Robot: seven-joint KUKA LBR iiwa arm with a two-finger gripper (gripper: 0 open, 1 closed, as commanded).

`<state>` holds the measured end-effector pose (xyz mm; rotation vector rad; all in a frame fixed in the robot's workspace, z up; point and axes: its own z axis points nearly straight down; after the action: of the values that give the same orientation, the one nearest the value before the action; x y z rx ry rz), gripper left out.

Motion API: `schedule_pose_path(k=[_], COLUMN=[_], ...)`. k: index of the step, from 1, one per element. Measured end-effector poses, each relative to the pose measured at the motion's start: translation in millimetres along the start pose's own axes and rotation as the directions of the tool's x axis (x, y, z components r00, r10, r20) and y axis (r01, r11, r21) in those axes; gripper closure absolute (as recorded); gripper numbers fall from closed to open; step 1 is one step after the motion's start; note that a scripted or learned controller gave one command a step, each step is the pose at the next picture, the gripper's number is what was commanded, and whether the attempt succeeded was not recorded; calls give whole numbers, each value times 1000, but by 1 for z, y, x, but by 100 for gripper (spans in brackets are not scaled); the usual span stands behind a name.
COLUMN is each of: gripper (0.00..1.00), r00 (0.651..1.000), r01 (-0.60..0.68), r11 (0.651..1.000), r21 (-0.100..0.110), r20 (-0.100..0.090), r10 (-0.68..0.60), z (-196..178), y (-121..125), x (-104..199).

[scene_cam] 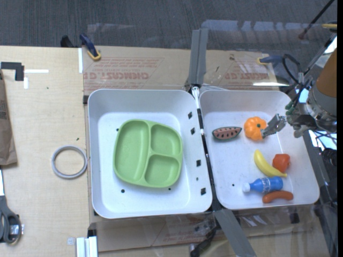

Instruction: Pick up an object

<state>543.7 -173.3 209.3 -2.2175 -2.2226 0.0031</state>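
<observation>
Camera view: looking down on two glossy white bins, left bin (102,159), right bin (236,191), sitting on a pale wood tabletop (43,116).
Left bin: holding a smooth green three-compartment plate (148,153).
Right bin: holding a ribbed orange pumpkin (255,128), watermelon slice (226,133), curved banana (267,164), red block (281,161), blue bottle (264,185), sausage (277,196).
Arm: reaching in low from the right, mostly cut off.
Hand (274,126): hovering just beside the pumpkin; fingers' spacing too blurred, cannot tell.

Tape ring (69,161), scissors (9,225), blue clamp (90,46)
</observation>
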Motion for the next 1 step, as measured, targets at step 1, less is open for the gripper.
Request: schedule_pose_path(k=[1], gripper=[0], r00=[977], r01=[-214], r11=[977], r21=[-1], r20=[1], r10=[214], z=[101], y=[79], x=[17])
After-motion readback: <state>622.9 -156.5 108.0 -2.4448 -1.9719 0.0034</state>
